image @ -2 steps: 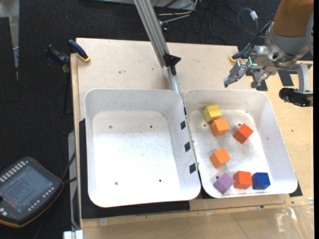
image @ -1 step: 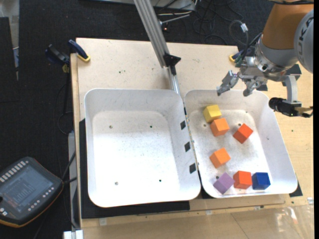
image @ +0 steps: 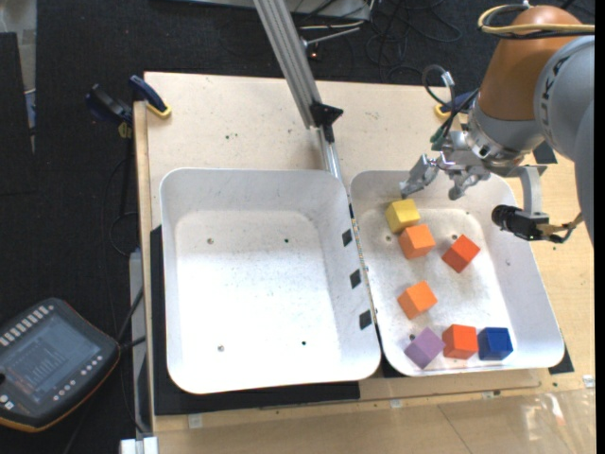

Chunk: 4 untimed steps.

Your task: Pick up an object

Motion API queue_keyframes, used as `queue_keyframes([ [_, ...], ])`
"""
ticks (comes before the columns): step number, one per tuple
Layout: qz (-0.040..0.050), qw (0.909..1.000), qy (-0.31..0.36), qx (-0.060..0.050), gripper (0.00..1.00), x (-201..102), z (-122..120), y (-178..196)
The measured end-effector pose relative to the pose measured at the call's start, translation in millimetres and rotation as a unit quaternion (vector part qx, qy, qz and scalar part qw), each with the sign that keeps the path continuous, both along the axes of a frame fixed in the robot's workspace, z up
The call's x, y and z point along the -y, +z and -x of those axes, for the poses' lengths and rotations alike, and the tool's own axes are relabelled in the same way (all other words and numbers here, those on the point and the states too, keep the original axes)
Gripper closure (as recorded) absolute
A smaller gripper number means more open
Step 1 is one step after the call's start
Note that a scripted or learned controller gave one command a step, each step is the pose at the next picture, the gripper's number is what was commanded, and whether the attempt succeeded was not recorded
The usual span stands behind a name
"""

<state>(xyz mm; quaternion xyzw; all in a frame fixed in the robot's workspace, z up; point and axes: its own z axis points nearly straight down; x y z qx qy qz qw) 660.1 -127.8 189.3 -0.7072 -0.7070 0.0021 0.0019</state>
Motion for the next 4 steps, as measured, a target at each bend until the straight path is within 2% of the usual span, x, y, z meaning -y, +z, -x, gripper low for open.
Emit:
queue_keyframes([
  [1, -0.0003, 1.0, 0.001, 0.0, 0.0, -8, -2, -48],
  [2, 0.0006, 1.0, 0.001, 0.004, 1.0, -7, -4, -34],
  [4, 0.0008, 1.0, 0.002, 0.007, 1.0, -15, -6, 83],
])
